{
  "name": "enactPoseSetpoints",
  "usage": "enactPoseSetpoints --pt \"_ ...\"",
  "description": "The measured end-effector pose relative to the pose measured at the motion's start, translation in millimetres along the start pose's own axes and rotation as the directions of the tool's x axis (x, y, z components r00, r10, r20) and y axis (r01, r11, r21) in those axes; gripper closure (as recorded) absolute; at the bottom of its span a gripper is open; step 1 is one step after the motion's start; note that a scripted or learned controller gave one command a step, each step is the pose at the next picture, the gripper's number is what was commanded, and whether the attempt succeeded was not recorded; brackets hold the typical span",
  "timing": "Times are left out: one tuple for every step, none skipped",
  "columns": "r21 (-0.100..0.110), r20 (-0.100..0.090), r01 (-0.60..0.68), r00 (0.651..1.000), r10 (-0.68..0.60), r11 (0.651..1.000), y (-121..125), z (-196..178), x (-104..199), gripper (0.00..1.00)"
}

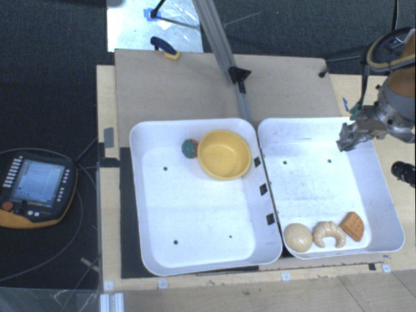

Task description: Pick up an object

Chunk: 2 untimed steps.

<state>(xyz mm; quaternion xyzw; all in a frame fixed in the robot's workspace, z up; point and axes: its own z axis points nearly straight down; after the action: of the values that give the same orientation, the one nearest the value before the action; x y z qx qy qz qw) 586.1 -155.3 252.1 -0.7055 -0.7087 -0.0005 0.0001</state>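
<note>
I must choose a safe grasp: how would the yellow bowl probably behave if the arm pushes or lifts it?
The yellow bowl looks rigid and probably light. Sitting upright, it would likely slide rather than roll. Its rim seems graspable.

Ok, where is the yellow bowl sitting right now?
The yellow bowl sits in the left bin, near its far right corner, with a small green ball touching its left side.
</note>
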Motion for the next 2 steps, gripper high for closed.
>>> enactPoseSetpoints --pt "0.001 0.000 -0.001 1.000 0.001 1.000 -17.9 11.1 46.7 1.00" --pt "0.001 0.000 0.000 1.000 0.000 1.000 -24.9 21.4 95.0 1.00"
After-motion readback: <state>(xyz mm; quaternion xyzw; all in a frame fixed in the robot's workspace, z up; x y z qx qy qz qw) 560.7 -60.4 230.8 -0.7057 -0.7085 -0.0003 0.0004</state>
